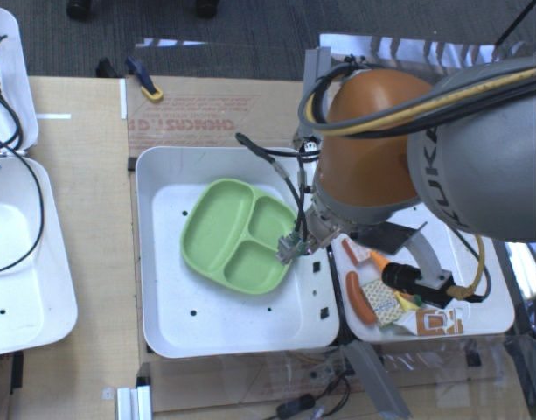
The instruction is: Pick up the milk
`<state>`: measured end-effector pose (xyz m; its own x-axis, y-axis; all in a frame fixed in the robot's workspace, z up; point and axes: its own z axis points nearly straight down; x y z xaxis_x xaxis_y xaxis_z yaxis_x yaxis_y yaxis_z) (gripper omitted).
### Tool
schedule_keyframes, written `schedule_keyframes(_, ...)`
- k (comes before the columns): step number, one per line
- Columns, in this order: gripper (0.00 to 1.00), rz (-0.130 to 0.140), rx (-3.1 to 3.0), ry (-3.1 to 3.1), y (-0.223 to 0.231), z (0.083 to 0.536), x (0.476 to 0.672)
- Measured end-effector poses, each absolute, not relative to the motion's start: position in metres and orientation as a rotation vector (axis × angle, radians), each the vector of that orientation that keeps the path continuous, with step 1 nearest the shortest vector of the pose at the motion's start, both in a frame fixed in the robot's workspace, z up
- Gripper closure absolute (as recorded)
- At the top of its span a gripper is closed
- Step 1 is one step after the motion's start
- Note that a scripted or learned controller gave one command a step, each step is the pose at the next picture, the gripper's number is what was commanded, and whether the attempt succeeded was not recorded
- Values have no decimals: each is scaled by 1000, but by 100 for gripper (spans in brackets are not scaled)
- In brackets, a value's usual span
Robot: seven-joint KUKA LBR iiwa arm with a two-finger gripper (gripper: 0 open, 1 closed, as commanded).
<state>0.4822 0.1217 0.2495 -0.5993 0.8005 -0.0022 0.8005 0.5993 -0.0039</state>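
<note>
Clutter in the right bin (442, 326) is largely hidden by the arm (477, 147): a sausage (358, 297), an orange-printed carton (438, 324), a patterned packet (381, 302). Milk cannot be identified. Left bin (163, 261) is occupied by a green divided plate (228, 234). Gripper (291, 249) is seen at the plate's right edge; grasp state cannot be told.

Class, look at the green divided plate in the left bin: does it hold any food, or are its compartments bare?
Bare. The green plate shows plain green in all three compartments; the gripper sits over its right rim.
</note>
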Motion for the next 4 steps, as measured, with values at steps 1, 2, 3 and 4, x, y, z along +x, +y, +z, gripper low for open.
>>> schedule_keyframes(1, 100, -10, 1405, 2809, 121, 258, 483)
schedule_keyframes(2, 100, -14, 1404, 2810, 120, 266, 484)
schedule_keyframes(3, 100, -4, 1434, 2797, 58, 233, 478)
schedule_keyframes(4, 100, -6, 1435, 2796, 57, 241, 479)
